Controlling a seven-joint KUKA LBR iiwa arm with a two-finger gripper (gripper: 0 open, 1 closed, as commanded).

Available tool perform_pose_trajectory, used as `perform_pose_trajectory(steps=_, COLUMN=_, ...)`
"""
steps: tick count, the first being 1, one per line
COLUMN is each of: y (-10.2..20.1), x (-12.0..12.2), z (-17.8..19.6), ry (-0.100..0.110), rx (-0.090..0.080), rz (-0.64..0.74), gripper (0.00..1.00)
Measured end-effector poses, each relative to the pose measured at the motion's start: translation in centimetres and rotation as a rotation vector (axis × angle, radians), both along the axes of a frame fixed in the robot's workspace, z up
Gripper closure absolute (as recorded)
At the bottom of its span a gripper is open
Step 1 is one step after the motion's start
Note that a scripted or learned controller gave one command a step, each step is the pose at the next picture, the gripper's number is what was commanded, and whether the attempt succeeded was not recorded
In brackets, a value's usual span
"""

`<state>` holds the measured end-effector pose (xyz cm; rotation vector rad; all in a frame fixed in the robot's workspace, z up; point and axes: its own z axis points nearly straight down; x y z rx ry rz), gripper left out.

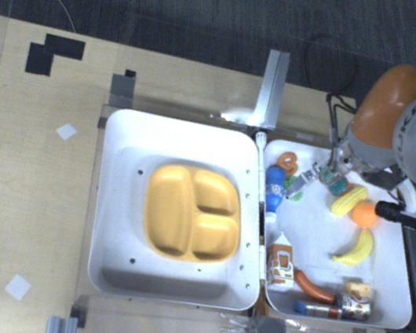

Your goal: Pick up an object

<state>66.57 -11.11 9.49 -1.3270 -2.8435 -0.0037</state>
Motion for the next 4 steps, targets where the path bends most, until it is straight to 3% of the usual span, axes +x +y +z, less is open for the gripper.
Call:
perform_pose_trajectory(steps=1, y=0.0, x=0.6, z=1.2, ry=-0.029, rx=-0.007, rz=0.006, gripper=1.0)
perform_pose_trajectory(steps=2, y=5.8, x=-2.7, z=9.4, ry=-0.011, rx=-0.001, rz=-0.446, gripper=1.0)
perform_pose_trajectory(steps=4, y=5.9, x=-2.4, z=11.7, ry=-0.022, rx=-0.002, rz=-0.432, gripper=1.0)
